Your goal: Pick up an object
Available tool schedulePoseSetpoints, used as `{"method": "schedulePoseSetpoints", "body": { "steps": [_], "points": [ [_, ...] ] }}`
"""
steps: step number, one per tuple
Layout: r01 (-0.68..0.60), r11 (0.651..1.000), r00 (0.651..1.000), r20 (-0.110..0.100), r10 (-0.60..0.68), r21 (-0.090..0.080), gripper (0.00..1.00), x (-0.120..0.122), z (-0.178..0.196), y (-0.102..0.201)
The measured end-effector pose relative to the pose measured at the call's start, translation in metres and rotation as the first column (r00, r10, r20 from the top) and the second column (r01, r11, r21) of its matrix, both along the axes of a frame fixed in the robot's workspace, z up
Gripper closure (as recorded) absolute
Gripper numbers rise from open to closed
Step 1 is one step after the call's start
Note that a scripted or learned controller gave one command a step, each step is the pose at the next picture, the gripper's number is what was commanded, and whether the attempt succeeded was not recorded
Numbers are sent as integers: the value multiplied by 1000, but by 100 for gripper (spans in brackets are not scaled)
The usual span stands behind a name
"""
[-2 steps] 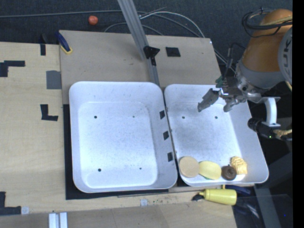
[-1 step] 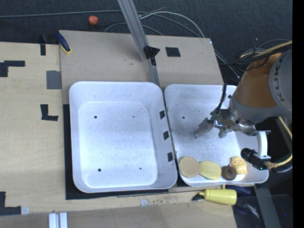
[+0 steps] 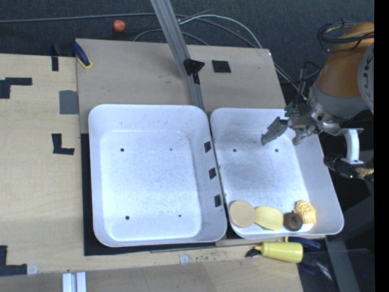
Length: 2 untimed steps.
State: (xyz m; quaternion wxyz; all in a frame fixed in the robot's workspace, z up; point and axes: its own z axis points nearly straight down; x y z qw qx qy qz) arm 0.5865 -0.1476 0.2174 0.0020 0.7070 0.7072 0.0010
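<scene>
Objects for the pick sit bunched along the lower edge of the right bin (image 3: pixel 316 169), at the lower right of the frame, well apart from my gripper (image 3: pixel 284 133). I see the gripper over the upper part of that bin, its two fingers spread apart with nothing between them, one finger (image 3: pixel 271 131) pointing down-left, the other nearer the bin's right rim. Above it, toward the upper right of the frame, the arm (image 3: pixel 343 78) shows its orange band.

Down in the bin's lower corner I count a tan disc (image 3: pixel 241 213), a pale yellow piece (image 3: pixel 267 217) touching it on the right, a dark round object (image 3: pixel 293 222), and a yellow ridged object (image 3: pixel 306 211) just beside that. Just below the bin's rim, on the worktop (image 3: pixel 140 72), lies a yellow tool with a black tip (image 3: pixel 279 251). The left bin (image 3: pixel 97 163) fills the middle of the frame. A small orange ball (image 3: pixel 119 25) rests near the upper left.
</scene>
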Motion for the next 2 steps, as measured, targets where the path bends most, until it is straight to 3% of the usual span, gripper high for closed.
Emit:
{"method": "schedulePoseSetpoints", "body": {
  "steps": [1,2],
  "points": [
    [-5,1000,1000,-4,5,3,0,-42,10,72],
    [5,1000,1000,-5,-5,0,0,-56,11,0]
  ]
}}
